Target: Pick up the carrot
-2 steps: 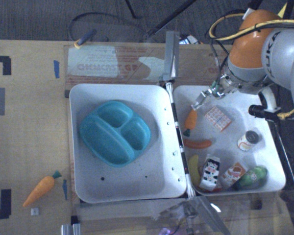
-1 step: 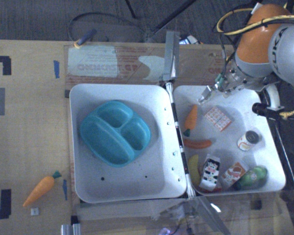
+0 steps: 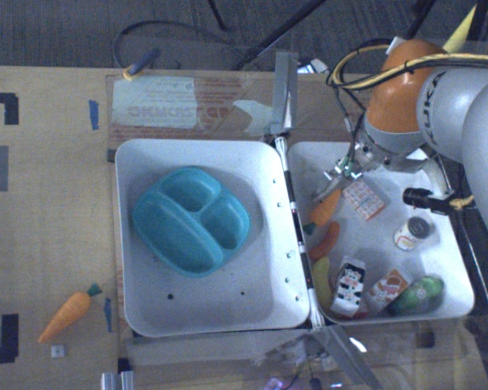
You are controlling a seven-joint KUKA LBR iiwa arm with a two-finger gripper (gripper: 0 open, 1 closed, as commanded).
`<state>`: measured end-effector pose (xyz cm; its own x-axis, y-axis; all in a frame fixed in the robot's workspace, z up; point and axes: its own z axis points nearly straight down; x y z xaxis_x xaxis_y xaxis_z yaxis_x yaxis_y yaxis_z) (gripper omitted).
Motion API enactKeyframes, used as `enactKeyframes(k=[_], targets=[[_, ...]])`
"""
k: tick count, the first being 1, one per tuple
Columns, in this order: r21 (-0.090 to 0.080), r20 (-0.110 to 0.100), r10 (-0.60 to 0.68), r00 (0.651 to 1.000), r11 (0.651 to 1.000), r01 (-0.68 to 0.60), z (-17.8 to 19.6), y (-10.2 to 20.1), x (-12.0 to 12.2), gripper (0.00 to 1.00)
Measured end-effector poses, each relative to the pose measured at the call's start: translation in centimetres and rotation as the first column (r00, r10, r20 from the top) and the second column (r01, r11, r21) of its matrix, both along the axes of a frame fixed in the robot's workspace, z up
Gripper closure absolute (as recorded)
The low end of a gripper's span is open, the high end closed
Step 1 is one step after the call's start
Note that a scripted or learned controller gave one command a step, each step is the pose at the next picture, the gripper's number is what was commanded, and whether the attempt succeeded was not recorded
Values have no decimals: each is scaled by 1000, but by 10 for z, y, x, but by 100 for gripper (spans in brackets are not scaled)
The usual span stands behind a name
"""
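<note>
An orange carrot (image 3: 327, 207) lies at a slant along the left wall of the right bin (image 3: 459, 279), its green end pointing down-left. My gripper (image 3: 338, 179) hangs just above the carrot's upper end, open, with its thin metal fingers (image 3: 325, 188) spread over that end. I see nothing held between them. A second carrot (image 3: 65, 315) with a green top lies on the bench, left of the left bin.
The left bin (image 3: 138, 299) holds a teal divided plate (image 3: 191, 219). Around the carrot in the right bin are a patterned box (image 3: 363, 199), a red-orange sausage-like piece (image 3: 324, 240), a yellow item (image 3: 320, 276), a small carton (image 3: 350, 287), an orange packet (image 3: 388, 287), a green item (image 3: 420, 293) and a round white piece (image 3: 412, 232).
</note>
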<state>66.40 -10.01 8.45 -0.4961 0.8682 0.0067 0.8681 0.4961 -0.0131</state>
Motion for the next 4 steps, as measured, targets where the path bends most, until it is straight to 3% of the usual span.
enactKeyframes(k=[1,2,3,4], targets=[[6,0,0,1000,1000,0,0,-4,0,0],[1,15,-298,954,954,298,1,0,-18,0],[4,21,-301,953,954,301,14,-2,-17,100],[0,21,-262,965,965,262,171,-93,-11,100]])
